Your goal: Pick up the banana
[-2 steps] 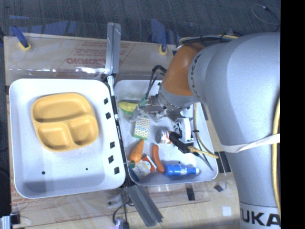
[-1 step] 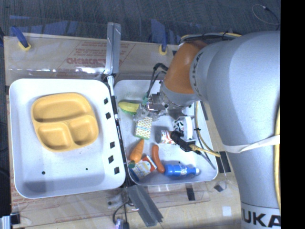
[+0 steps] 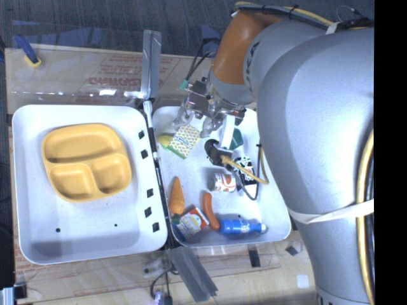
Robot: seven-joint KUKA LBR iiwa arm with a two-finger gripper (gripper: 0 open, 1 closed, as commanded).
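Note:
The banana (image 3: 165,141) shows as a small yellow-green end at the far left of the right bin (image 3: 275,216), close to the divider. A patterned green-and-white packet (image 3: 184,140) lies against it and covers part of it. My gripper (image 3: 196,118) hangs over the bin's far end, just above the packet and slightly right of the banana. Nothing is visibly held.
The right bin also holds a carrot (image 3: 176,196), a sausage (image 3: 210,211), a blue bottle (image 3: 242,227), a small can (image 3: 222,182), a colourful carton (image 3: 191,222) and a dark green item (image 3: 236,138). A yellow divided tray (image 3: 85,161) sits in the left bin (image 3: 38,240). The arm covers the bin's right side.

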